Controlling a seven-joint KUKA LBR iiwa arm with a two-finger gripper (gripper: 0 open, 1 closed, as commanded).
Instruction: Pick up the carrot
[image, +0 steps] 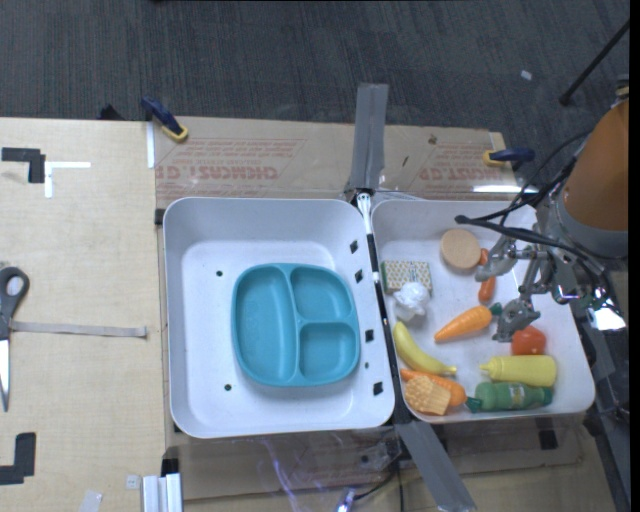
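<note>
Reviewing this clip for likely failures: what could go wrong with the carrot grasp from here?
The gripper sits at the carrot's right end, beside the tomato, so it may catch the tomato instead. The carrot tapers and lies tilted, so a grip near one end could slip. The banana and yellow bottle lie near and could get nudged.

Teal divided plate (296, 325), banana (418, 350), yellow bottle (518, 371)

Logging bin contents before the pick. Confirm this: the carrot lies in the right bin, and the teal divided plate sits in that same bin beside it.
Not quite. The carrot does lie in the right bin, but the teal divided plate sits in the left bin, as the camera view shows.
</note>
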